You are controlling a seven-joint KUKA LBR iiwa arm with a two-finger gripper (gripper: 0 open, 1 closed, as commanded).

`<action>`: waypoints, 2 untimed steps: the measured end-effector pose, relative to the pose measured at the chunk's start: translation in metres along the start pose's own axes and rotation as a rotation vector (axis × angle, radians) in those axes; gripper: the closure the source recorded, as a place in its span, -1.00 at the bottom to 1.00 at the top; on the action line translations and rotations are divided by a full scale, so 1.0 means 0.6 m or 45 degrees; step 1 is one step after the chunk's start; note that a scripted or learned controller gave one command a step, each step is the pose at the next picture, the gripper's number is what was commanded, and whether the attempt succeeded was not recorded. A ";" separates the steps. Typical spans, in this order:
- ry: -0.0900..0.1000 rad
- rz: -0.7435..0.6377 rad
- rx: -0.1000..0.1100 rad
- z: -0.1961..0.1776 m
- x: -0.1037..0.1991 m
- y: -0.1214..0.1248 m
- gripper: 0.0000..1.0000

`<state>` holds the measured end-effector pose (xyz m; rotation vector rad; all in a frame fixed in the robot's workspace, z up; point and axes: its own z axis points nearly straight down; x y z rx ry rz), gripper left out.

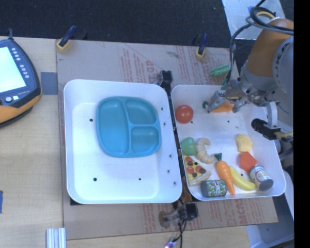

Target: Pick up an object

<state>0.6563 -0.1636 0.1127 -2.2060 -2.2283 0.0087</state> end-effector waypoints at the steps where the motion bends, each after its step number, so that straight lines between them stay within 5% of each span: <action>1: 0.001 0.010 -0.005 0.035 -0.051 -0.001 -1.00; 2: 0.008 0.006 0.008 0.018 -0.048 -0.003 1.00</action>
